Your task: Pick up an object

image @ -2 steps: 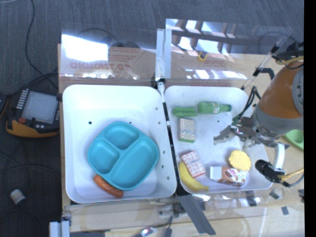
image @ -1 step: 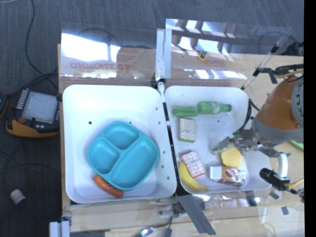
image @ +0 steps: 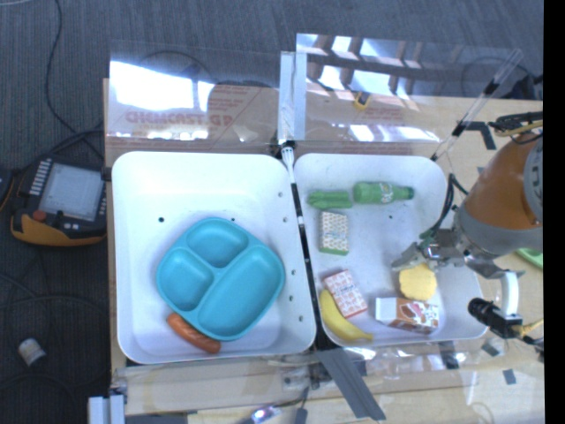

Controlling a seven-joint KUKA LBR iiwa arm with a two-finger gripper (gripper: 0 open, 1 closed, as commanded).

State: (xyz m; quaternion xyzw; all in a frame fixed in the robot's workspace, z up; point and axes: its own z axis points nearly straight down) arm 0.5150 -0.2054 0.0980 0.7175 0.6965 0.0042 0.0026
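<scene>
Nearest the camera, along the front wall of the right bin (image: 371, 159), lay one banana (image: 340, 323), one red patterned card box (image: 345, 293) leaning on it, and one small carton (image: 406, 314); these sat crowded together, likely because loose things had slid toward the low front edge. In the left bin (image: 141, 184) one sausage (image: 192, 333) lay tucked against the front of one blue divided plate (image: 222, 276), partly under its rim. Just behind the carton sat one yellow round piece (image: 418, 283), and the gripper (image: 430, 253) hung directly over its far edge, reached in from the right; whether its jaws were spread or closed could not be told, since the wrist hid them. That yellow piece seemed the likely target, being closest beneath the tool, though it stood so near the carton that a grasp might have nudged both. Farther back lay one green-and-white checked packet (image: 334, 231) alone in open floor, an easy pick. Farthest, near the rear wall, lay one flat green piece (image: 329, 200) and one green bottle (image: 382, 193) on its side, end to end.
</scene>
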